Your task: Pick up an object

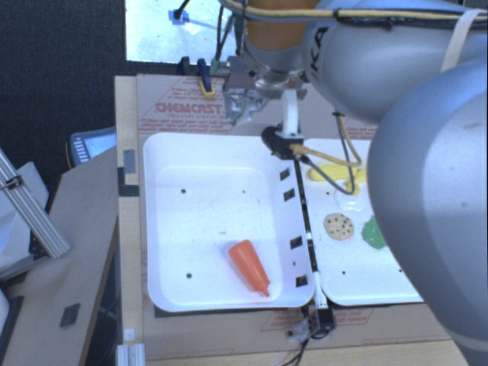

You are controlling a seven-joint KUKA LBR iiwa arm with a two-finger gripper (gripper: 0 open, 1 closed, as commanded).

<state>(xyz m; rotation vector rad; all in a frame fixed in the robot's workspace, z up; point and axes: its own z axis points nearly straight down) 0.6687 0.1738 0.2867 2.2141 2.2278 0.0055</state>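
The arm [396, 75] enters from the right and takes up most of that side of the view, its broad grey links lying across the upper right and lower right corners. One thick grey link runs leftward along the top edge to the orange band [278, 10] above the wrist. Below the band the wrist narrows to a grey metal head, and the gripper [238, 107] hangs from it, pointing down near the top edge, left of centre. Its fingertips are small and blurred, and nothing can be seen between them. Thin cables run along the upper link beside the band.
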